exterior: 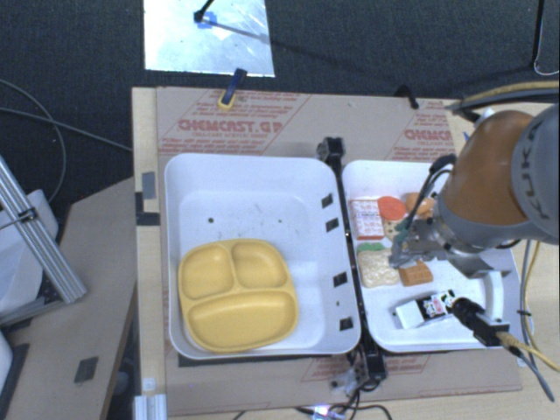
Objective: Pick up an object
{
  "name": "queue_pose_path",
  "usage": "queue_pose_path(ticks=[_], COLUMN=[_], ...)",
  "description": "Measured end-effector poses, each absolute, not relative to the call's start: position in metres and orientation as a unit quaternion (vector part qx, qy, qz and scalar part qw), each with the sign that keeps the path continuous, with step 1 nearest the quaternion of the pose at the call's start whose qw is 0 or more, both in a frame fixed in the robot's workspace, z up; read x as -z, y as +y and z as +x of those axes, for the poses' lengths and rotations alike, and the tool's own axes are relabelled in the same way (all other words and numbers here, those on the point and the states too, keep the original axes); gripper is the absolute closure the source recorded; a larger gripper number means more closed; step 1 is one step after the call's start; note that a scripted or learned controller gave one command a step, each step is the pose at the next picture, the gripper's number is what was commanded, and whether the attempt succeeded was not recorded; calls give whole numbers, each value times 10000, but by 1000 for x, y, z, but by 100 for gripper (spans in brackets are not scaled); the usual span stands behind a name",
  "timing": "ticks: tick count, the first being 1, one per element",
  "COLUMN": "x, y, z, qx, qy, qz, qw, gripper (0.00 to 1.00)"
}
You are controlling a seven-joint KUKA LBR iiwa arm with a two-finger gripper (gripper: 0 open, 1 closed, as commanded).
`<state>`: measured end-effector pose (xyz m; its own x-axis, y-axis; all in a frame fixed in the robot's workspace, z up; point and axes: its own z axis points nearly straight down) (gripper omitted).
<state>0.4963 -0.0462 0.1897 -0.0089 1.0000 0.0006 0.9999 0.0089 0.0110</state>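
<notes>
My gripper hangs low in the right bin, over a cluster of small objects. Directly under it lie a pale beige rectangular piece and an orange-brown block. Just beyond sit a white card with red print and a red round piece. A small white and black box lies nearer the front of the bin. The arm's orange wrist covers the bin's right part. Nothing shows between the fingers.
The left bin holds a yellow divided plate at its front. A black divider with clips separates the two bins. Cardboard lies under both bins, and a blue-yellow tool rests beyond them.
</notes>
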Motion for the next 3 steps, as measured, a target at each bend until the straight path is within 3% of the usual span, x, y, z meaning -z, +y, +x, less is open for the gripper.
queue_pose_path(ticks=[1, 2, 3], x=[-314, -177, -99], y=[14, 68, 117], z=[493, 496, 512], qx=[-72, 31, -6], qy=[7117, 7102, 7089], qz=[7024, 7040, 7053], qw=[46, -40, 33], gripper=[100, 100, 100])
